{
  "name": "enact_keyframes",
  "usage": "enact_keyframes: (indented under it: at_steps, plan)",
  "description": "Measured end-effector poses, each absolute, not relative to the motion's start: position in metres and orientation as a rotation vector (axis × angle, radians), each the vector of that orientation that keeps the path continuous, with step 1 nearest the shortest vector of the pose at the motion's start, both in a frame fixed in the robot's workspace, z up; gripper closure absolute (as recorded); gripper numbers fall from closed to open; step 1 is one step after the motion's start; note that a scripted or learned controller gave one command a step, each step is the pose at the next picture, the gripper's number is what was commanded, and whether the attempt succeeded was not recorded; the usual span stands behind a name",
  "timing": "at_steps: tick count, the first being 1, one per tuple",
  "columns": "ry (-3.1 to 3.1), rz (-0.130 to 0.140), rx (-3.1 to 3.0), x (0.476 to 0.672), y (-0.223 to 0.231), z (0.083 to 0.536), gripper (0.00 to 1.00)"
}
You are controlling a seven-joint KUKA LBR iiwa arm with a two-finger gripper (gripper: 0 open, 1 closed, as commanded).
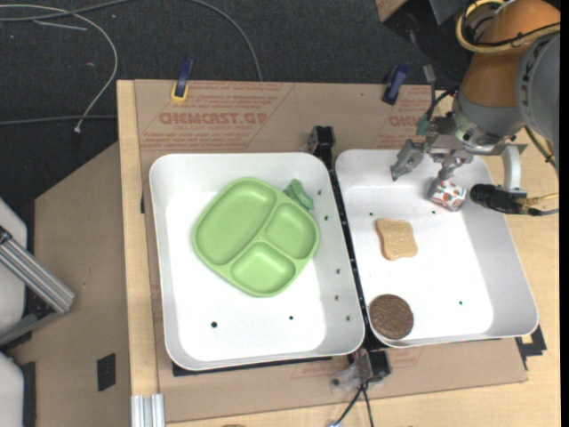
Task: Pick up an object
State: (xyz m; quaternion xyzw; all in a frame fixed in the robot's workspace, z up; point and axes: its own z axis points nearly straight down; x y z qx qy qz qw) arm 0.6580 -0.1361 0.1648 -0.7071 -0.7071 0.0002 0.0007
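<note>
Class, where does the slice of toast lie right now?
The toast lies in the right bin, near its middle on the left side, above the brown disc and below-left of the small cube.

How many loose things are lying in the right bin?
3: a toast slice mid-bin, a brown disc at the near edge, a small block at the far side by the gripper.

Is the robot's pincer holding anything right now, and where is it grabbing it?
Nothing is held. The pincer hangs open over the right bin, with the small dice-like block lying just below it, not between its fingers.
</note>
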Motion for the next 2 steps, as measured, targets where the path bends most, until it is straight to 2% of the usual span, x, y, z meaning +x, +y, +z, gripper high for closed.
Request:
enact_keyframes:
  at_steps: [1, 2]
  plan:
    - [-2.218, 0.005, -2.217, 0.655, -0.130, 0.121, 0.00]
    - [-2.223, -0.003, -2.221, 0.658, -0.130, 0.136, 1.00]
